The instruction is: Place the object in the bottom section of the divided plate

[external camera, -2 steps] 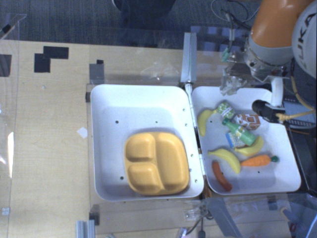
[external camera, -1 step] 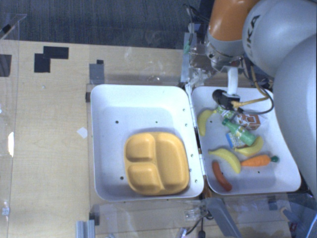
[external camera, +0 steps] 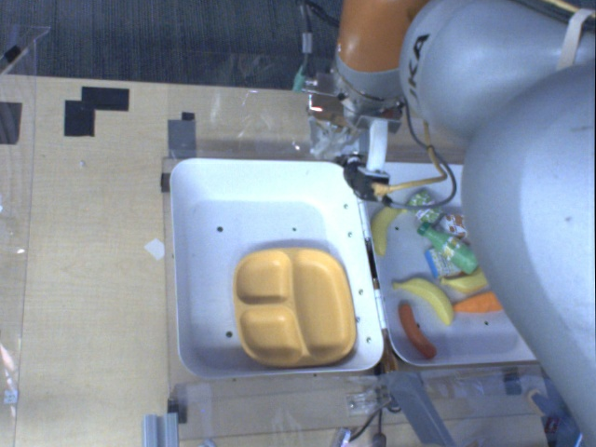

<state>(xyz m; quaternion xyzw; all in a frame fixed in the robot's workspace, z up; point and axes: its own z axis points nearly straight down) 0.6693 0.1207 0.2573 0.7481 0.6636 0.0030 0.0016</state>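
Observation:
A yellow divided plate (external camera: 317,296) lies in the left bin (external camera: 200,250), toward its near side. It has two small sections on its left and one long section on its right, and nothing lies in any of them. My gripper (external camera: 328,142) hangs over the far rim of the left bin, close to the wall between the two bins. I see nothing held in it. The loose objects lie in the right bin (external camera: 466,347), below and to the right of the gripper.
The right bin holds a banana (external camera: 426,296), a second banana (external camera: 382,226) by the dividing wall, a green bottle (external camera: 445,240), a blue packet (external camera: 436,264), a carrot (external camera: 480,303) and a red sausage (external camera: 416,330). The grey arm covers that bin's right part.

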